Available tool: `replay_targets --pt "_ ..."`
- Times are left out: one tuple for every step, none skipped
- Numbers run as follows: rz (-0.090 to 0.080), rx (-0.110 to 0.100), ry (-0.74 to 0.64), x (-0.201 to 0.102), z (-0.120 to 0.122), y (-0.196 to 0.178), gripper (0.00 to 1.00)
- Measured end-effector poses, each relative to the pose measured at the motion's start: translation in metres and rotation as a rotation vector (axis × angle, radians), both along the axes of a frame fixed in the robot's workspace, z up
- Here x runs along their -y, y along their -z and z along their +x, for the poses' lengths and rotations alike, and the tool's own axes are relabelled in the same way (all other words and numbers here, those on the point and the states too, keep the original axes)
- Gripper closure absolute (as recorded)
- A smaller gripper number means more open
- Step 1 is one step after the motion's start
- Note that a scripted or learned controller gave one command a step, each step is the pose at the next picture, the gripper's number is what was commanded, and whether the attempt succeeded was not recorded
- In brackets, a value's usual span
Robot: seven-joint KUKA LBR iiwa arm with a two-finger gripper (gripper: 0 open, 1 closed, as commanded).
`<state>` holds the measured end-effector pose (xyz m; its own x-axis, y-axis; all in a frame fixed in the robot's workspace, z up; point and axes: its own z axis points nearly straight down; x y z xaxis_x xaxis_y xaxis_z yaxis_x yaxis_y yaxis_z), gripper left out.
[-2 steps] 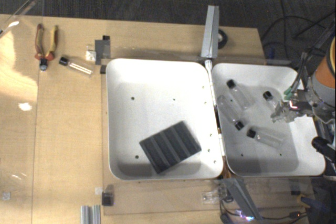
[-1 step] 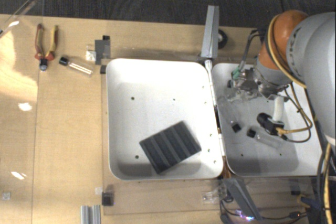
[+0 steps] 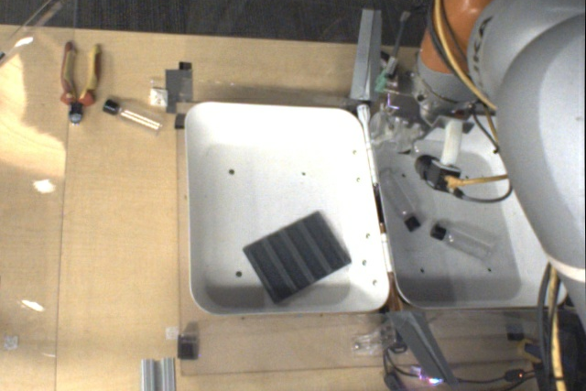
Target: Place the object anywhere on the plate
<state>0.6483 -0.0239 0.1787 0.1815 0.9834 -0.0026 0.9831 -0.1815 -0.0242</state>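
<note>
Here the gripper, grip state impossible to tell, hangs over the right bin's far-left corner; the dark ribbed plate lies slantwise in the left bin's near half.

arm: cut off by the right edge; hides the right bin's far right part
gripper: blurred, fingers unreadable
clear items in right bin: too faint to identify
cables: cut off at near edge
</note>
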Motion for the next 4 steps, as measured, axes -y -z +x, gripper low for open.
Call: replay_targets --pt "-0.003 0.024 0.062 -0.081 0.020 -0.005 1.00" --pt "0.000 0.027 0.142 -0.166 0.012 0.090 1.00" --pt "0.002 0.034 -0.027 -0.230 -0.019 0.089 1.00" --pt "0.003 0.030 -0.283 -0.244 -0.009 -0.001 1.00"
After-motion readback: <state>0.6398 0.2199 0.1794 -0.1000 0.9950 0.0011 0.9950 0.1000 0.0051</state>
